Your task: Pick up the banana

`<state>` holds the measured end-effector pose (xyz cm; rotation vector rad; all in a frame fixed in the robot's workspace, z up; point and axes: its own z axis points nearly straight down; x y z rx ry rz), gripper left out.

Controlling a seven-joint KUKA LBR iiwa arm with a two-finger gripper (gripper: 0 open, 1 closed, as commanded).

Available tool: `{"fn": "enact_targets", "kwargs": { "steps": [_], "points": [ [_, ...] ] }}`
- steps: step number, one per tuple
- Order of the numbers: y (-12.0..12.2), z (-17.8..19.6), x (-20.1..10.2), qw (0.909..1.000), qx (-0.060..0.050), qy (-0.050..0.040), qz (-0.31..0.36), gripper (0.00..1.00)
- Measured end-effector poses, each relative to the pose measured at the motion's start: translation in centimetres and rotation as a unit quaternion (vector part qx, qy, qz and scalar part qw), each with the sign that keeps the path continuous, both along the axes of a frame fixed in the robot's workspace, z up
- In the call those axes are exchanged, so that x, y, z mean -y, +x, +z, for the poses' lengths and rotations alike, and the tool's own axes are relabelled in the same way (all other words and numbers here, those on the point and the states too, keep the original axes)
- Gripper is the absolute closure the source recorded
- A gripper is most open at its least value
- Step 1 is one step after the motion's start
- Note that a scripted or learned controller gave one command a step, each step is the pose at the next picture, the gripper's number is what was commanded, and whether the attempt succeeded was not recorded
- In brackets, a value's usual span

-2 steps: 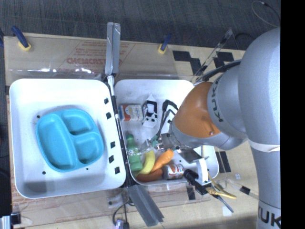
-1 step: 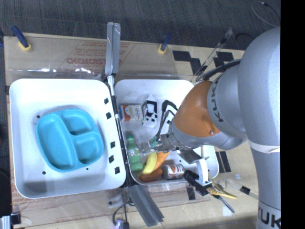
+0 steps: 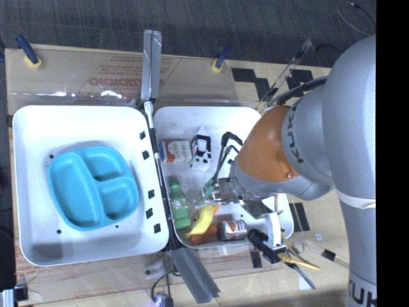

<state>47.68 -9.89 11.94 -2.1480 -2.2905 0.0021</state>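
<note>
Right now your gripper (image 3: 217,194) hovers just at one o'clock of the curved yellow banana (image 3: 203,220); its finger state you cannot tell.

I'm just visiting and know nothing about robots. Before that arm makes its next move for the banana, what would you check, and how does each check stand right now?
1. Banana is in view, in the right bin: ok.
2. Gripper is over the right bin, close above the banana: ok.
3. Banana between the fingers: cannot tell, the wrist hides them.
4. Room around the banana: not ok. A green bottle lies just to its left, a can to its right and an orange piece beside it.
5. Left bin holds the blue divided tray, well away from the arm: ok.
</note>
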Motion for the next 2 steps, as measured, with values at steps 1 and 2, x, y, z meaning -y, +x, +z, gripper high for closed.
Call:
{"fn": "enact_targets", "kwargs": {
  "steps": [1,2],
  "points": [
    [4.6,7.0,-3.0,0.9995,-0.002,0.0003,-0.030,1.00],
    [2.2,6.9,-5.2,0.9904,-0.004,0.0000,-0.138,1.00]
  ]
}}
